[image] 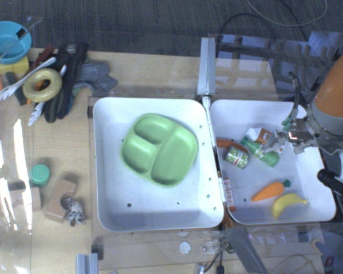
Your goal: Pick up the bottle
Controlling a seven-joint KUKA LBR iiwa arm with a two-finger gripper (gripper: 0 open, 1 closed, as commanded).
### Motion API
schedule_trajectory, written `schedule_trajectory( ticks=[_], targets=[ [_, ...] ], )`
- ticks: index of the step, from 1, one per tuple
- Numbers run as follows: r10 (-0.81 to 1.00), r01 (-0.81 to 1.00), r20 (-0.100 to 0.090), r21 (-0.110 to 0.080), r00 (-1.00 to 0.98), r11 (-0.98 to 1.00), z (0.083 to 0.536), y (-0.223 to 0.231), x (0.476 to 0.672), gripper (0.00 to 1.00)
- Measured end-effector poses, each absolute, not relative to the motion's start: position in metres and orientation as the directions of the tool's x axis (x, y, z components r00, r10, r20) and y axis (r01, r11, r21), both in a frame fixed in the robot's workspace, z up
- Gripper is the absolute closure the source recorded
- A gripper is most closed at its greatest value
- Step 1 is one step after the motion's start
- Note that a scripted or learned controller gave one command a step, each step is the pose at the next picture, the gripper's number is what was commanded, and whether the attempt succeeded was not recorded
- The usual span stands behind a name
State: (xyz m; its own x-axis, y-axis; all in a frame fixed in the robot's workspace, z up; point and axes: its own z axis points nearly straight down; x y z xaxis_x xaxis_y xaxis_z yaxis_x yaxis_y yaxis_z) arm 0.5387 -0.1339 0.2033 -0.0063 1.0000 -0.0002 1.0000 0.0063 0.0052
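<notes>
Two white bins sit side by side; the right bin (314, 170) holds the green bottle (262, 152), lying tilted near its middle beside a small can (236, 156). The gripper (279, 142) hangs just over the bottle's right end, partly hiding it. A carrot (270, 191) and banana (287, 204) lie nearer the front.

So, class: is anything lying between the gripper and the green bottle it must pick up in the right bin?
Nothing visible does. The gripper is right at the green bottle; the can lies on the bottle's far side, and the carrot lies nearer the camera.
</notes>
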Motion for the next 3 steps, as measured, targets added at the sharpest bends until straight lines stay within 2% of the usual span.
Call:
schedule_trajectory(
  ticks=[1,2,3],
  targets=[
    [0.987,0.987,-0.004,0.013,-0.160,0.160,0.106,-0.124,0.582,0.00],
    [0.987,0.987,-0.005,0.019,-0.161,0.162,0.118,-0.123,0.585,1.00],
    [0.999,0.999,0.000,0.009,0.039,-0.039,0.288,-0.040,0.582,1.00]
  ],
)
